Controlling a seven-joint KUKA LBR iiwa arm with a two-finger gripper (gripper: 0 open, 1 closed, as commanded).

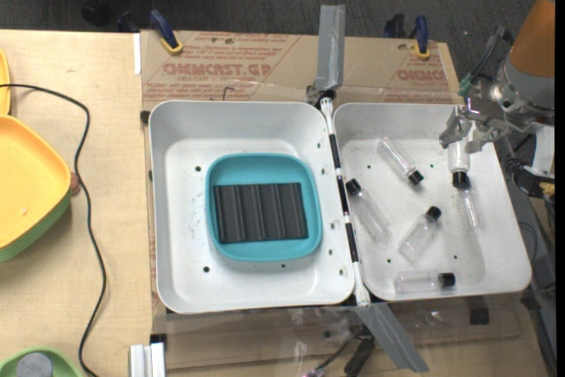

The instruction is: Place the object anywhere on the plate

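A teal plate [262,169] with a dark grey ribbed centre sits in the left bin [177,190]. Several clear vials with black caps lie in the right bin [494,269], among them one [399,162] near the back and one [422,282] along the front wall. My gripper [463,137] hovers over the right bin's back right corner. It is shut on a clear vial [459,162] that hangs straight down from the fingers, black cap at the bottom. The plate is far to the left of the gripper.
A raised divider [340,181] runs between the two bins. Cardboard [229,66] with clamps lies behind the bins. Yellow dishes [26,190] and a black cable [84,190] rest on the wooden table to the left.
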